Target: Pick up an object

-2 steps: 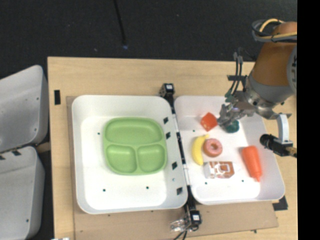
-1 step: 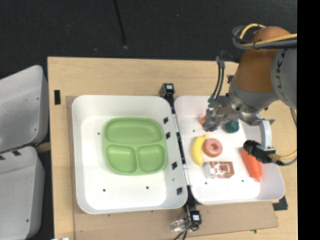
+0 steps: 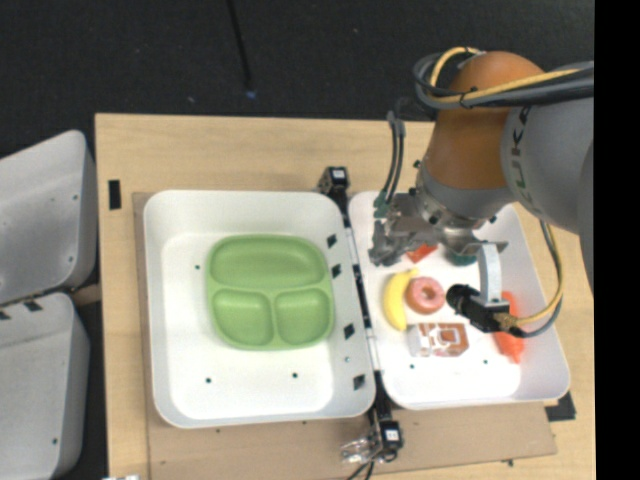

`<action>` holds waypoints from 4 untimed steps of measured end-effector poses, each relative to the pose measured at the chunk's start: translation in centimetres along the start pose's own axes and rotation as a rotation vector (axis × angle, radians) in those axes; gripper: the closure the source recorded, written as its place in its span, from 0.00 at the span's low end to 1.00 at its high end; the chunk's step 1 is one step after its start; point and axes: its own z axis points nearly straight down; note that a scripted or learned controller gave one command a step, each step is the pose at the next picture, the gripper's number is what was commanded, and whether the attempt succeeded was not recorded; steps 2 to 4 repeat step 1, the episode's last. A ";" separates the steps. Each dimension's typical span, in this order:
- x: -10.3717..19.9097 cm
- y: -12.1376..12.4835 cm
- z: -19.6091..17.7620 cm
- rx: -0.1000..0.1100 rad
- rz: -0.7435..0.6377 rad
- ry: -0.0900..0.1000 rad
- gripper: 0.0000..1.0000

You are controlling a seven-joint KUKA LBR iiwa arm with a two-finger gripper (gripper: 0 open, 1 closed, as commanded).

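Claw (image 3: 420, 240) down at the back of the right bin (image 3: 535, 373), over a red piece (image 3: 421, 253); whether it grips anything, cannot tell. Just in front: a pink-frosted donut (image 3: 428, 295) resting against a yellow banana (image 3: 396, 301), then a brown-and-white packet (image 3: 439, 340), with orange pieces (image 3: 510, 345) to the right. Left bin (image 3: 170, 368) on the bench (image 3: 130, 148) carries a green divided tray (image 3: 269, 291).

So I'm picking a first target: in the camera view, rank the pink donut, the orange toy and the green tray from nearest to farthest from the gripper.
Measured from the gripper, low in the right bin:
1. Pink donut, just below it, beside the banana.
2. Orange toy, near that bin's right side.
3. Green tray, across the divider in the left bin.
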 end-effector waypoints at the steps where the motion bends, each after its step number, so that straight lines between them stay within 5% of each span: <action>1: 5.8 0.7 -0.3 -0.002 -0.001 0.000 1.00; 4: 5.8 0.7 -0.3 -0.002 -0.001 0.000 1.00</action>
